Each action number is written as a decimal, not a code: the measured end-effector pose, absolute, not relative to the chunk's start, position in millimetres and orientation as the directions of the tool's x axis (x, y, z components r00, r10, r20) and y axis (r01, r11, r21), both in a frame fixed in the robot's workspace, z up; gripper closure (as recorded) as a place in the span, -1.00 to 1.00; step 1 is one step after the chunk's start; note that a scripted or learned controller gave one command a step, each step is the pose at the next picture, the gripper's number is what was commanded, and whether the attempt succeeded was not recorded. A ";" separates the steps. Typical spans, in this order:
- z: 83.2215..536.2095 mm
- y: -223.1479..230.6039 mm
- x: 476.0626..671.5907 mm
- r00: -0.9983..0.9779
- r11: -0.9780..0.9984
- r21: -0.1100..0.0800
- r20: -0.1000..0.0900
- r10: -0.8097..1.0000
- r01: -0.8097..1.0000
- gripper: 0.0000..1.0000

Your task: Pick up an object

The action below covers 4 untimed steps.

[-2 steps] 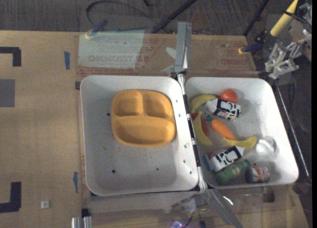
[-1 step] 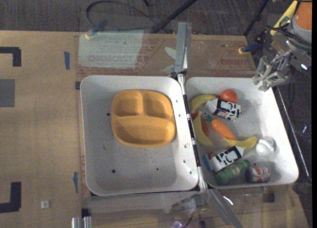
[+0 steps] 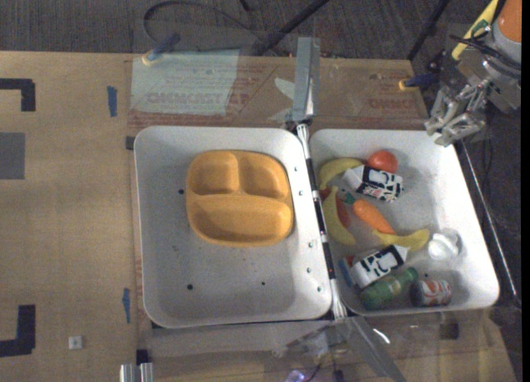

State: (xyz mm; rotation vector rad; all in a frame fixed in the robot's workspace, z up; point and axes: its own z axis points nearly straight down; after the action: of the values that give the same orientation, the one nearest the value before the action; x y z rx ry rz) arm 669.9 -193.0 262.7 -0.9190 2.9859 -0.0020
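Note:
My gripper (image 3: 448,129) hangs above the far right corner of the right bin (image 3: 476,231), open with nothing between its fingers. Below it in that bin lie a red tomato (image 3: 383,160), a yellow banana (image 3: 335,171), a black-and-white carton (image 3: 378,183) and an orange carrot (image 3: 372,215). Nearer the front are a second banana (image 3: 407,239), a small white cup (image 3: 443,245), a second carton (image 3: 378,264), a green bottle (image 3: 389,287) and a small can (image 3: 431,292). All of these sit apart from the gripper, to its lower left.
The left bin (image 3: 166,273) holds an orange divided plate (image 3: 240,198) in its far half. A metal divider (image 3: 305,90) runs between the bins. Cables and stand legs cross the floor behind the bench.

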 end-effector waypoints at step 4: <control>274.9 -222.1 672.1 -0.812 0.812 -0.016 -0.024 -0.583 -0.583 1.00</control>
State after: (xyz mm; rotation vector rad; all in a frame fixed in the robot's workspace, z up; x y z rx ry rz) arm 672.1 -222.1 274.9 -0.9537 2.9640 -0.0117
